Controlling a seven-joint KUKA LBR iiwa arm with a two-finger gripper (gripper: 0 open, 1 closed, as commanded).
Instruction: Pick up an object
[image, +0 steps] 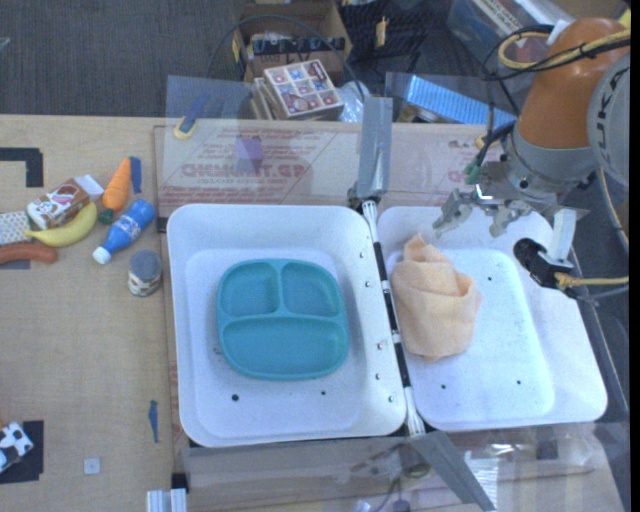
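1. Left bin: a teal divided plate lies flat at its middle.
2. Right bin: a crumpled tan cloth sits against its left edge, toward the far side.
3. Gripper: hangs over the right bin's far edge, fingers spread, nothing between them; just beyond the cloth.
4. Bench, left edge: a banana, carrot, blue bottle and small can lie near the left bin's far left corner.
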